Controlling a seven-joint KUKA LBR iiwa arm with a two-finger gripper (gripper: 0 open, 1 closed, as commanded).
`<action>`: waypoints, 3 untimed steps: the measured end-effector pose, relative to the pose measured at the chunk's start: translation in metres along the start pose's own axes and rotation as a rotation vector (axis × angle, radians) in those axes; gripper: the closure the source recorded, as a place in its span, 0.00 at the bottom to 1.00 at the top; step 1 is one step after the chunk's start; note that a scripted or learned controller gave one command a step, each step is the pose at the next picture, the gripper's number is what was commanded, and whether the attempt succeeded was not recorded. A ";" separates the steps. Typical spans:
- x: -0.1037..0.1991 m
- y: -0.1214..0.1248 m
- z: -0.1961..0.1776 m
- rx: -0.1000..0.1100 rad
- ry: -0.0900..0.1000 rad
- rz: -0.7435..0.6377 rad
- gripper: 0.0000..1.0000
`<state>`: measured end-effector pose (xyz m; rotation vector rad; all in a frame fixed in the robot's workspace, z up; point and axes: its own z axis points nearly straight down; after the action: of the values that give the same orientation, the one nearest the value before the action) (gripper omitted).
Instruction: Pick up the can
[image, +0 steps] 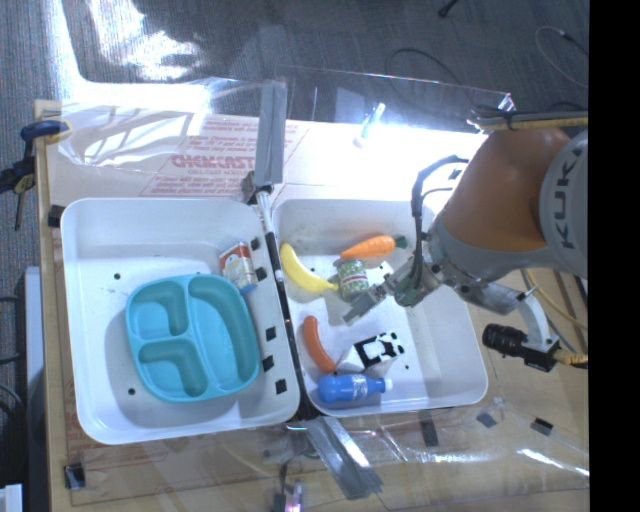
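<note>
I take the small green-labelled can (351, 279) as my landmark; it stands in the right white bin (455, 375), near the middle of that bin's upper half. My claw (372, 298) sits just beside the can's lower right edge, my grey arm with its orange band (500, 195) stretching away to the can's right. I cannot tell whether my claw is wide or narrow, and I see nothing clearly caught in it. Just left of the can lies a curved yellow banana (300, 271), touching or nearly touching it. Just above and to the right of the can lies an orange carrot with a green top (369, 247). Below and left of the can lies an orange-red sausage (318, 344), and further below that a blue plastic bottle with a white cap (351, 390) lies on its side. Below the can, near the bottle, sits a small black-and-white piece (380, 350). Well to the can's left, in the left white bin (90, 240), rests a turquoise divided plastic tray (190, 335), with a small red-and-white tin (238, 266) between that tray and the banana
</note>
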<state>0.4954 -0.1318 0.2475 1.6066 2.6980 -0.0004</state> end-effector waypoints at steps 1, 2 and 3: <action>0.013 -0.016 0.147 0.004 -0.003 -0.015 0.00; 0.029 -0.005 0.110 0.000 -0.014 -0.177 0.00; 0.002 0.015 0.148 0.002 -0.020 -0.398 0.00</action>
<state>0.5072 -0.1228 0.0994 1.0361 2.9476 -0.0192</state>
